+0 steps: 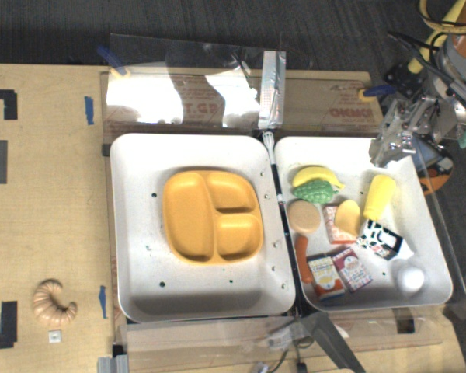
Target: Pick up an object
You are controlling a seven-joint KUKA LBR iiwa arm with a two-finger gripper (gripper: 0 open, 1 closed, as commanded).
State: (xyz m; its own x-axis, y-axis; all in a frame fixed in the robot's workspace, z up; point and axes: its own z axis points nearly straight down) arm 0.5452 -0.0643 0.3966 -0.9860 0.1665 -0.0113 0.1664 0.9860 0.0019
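- At the upper right of the camera view, grey arm (pixel 455 62) reaching in from the right edge, wrist bent down toward the bench.
- Metallic two-finger gripper (pixel 385 152) hanging over the far right corner of the right white bin (pixel 438 243), pointing down and a little leftward.
- Jaw state impossible to tell from this angle; nothing visibly held.
- Just beside the gripper and a little nearer the camera, a yellow cylindrical toy (pixel 379 195) lying lengthwise along the bin floor, apart from the gripper.
- Further left in the same bin, a yellow banana-shaped toy (pixel 315 175) resting against a green bumpy toy (pixel 317 192).
- Below those, a round tan disc (pixel 304 217) next to a small yellow-orange block (pixel 346 219).
- Near the bin's front, a red stick-shaped piece (pixel 304 261), two small printed packets (pixel 325 275) (pixel 352 267), a black-and-white patterned piece (pixel 381 240) and a white round ball (pixel 410 279).
- Left white bin (pixel 132 208) holding a yellow plastic plate (pixel 212 214) with three compartments, lying flat in the middle.
- On the wooden bench (pixel 46 208), well left of both bins, a tan croissant-shaped toy (pixel 54 301).
- Behind the bins, a clear plastic sheet (pixel 190 84) standing upright and catching glare.
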